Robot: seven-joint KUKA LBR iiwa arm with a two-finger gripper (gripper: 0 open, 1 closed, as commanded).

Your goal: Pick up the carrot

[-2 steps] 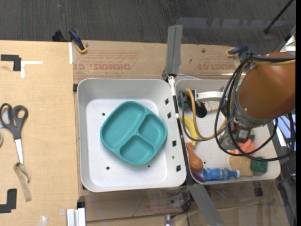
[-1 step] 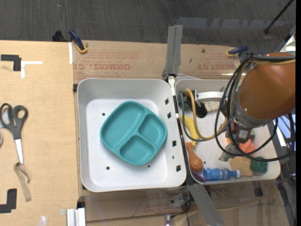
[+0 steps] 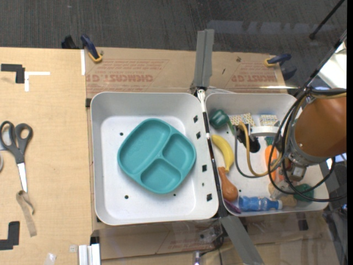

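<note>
1. The carrot [image 3: 227, 185] is lying in the right bin [image 3: 242, 99], at lower centre-right of the frame, just below the banana [image 3: 223, 149].
2. The arm [image 3: 322, 127] is reaching over that bin's right side; its gripper's state cannot be told.
3. A teal divided plate [image 3: 157, 155] is sitting in the left bin [image 3: 105, 164].

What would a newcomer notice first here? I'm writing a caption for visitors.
A teal three-compartment plastic plate lies alone in the left white bin. The right white bin is crowded with toys, among them a yellow banana, under the grey arm's orange band.
</note>
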